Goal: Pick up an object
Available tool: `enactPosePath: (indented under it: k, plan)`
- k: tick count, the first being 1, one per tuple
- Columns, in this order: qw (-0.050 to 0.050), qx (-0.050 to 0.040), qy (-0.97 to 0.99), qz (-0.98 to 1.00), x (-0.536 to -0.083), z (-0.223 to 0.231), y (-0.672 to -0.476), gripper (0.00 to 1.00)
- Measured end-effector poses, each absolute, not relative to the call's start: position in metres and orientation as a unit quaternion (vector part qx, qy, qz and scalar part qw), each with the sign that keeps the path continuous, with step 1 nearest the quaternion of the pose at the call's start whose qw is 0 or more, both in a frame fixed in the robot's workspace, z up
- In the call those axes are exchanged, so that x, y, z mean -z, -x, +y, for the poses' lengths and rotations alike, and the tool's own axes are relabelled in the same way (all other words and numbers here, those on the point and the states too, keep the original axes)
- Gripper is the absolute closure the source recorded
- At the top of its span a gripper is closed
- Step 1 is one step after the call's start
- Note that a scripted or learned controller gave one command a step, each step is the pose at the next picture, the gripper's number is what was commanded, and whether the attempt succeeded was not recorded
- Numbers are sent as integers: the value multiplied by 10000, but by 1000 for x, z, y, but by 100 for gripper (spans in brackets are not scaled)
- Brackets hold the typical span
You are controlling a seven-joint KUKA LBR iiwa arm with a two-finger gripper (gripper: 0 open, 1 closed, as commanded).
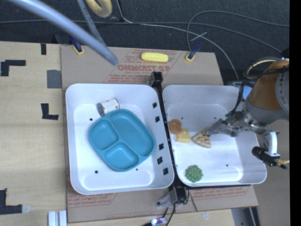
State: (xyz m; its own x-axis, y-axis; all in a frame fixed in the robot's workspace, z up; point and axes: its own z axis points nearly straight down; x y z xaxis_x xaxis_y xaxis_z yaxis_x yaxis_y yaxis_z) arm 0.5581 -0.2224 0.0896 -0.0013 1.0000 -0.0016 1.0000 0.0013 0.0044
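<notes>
Overhead view of the tabletop (28, 126) carrying two shallow white bins side by side, with the grey arm (270, 95) and its orange band reaching in from the right over the right bin (249, 173). The end effector (212, 129) points leftward and slightly downward in the frame, its tip low over the bin floor and just beside a tan, wedge-shaped toy food piece (202, 139) that resembles a pizza slice. This wedge appears to be the nearest candidate for the pick: it lies immediately below and to the left of the tip, its long axis running roughly left to right, close to the line of approach. How far the end effector is parted cannot be told at this resolution, and nothing is visibly between its tips. Further left in the same bin sit a yellow wedge like cheese (183, 136) touching a small orange ring-shaped piece (175, 125); a green broccoli-like toy (194, 173) lies well apart, toward the near wall. The left bin (75, 173) holds a blue divided plate (121, 139) and a small tipped can (108, 107). A yellow corn-like toy (154, 57) rests on the cardboard (136, 69) behind the bins.
</notes>
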Motion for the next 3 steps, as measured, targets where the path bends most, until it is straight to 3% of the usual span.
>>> enactPosePath:
  k: [1, 3]
  plan:
    - [49, -16, -7067, 7075, -100, -222, -559, 100]
    - [26, -12, -7062, 7080, -223, -215, -560, 100]
